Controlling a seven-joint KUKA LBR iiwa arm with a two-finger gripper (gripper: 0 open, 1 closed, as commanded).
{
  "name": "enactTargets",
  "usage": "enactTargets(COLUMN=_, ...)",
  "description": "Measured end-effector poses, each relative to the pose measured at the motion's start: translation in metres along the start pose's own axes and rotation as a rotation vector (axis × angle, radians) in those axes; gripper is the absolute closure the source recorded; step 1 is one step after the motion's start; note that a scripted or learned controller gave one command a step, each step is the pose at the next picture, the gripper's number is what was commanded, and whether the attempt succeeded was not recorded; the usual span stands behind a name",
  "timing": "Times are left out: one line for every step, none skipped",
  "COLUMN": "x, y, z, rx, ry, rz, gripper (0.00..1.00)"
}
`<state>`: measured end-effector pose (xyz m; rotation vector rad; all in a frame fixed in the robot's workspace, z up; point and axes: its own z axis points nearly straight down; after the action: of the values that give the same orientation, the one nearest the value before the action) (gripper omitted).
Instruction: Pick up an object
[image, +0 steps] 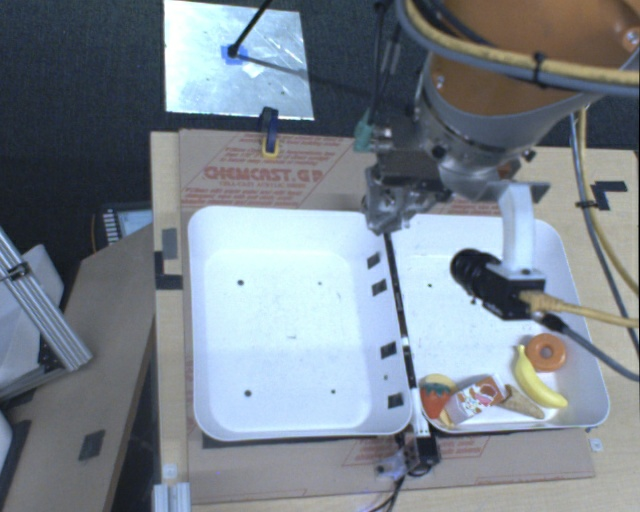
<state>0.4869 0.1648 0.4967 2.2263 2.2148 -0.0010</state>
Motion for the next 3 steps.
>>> enactTargets(x=0.004, y=0.0, z=-0.012, rx=-0.005, ry=0.003, rz=-0.01, gripper=1.0)
enactTargets(x=-0.062, y=0.002, z=0.112, rx=0.011, ry=-0.003, rz=0.001, gripper=1.0)
enactTargets(x=-0.115, y=0.001, z=0.113, rx=-0.001, ry=0.0, rz=-0.001, gripper=1.0)
